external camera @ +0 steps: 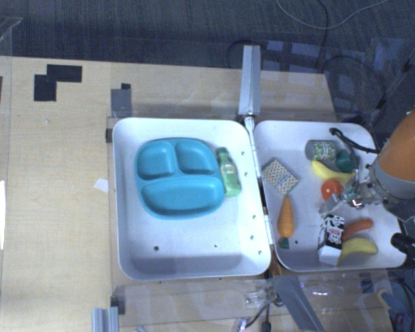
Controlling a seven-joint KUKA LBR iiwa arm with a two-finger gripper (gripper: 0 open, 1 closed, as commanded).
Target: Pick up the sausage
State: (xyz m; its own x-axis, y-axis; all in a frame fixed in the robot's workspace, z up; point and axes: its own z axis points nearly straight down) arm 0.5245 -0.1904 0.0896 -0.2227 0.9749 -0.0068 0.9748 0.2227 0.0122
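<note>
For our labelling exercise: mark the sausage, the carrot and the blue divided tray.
sausage (pixel 357 225), camera view, middle of its reddish body
carrot (pixel 286 216), camera view, middle of the orange root
blue divided tray (pixel 180 196), camera view, large lower compartment

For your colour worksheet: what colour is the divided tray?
Blue; the divided tray shows clearly in the camera view.

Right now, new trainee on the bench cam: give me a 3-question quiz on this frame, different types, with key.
1. True or false: the green bottle lies in the left bin, against the blue tray.
2. Which lies nearest the sausage? A) carrot B) milk carton C) checkered block
3. Fill in: the gripper is over the ____ bin, beside the tomato.

Key: 1 true; 2 B; 3 right.
</note>
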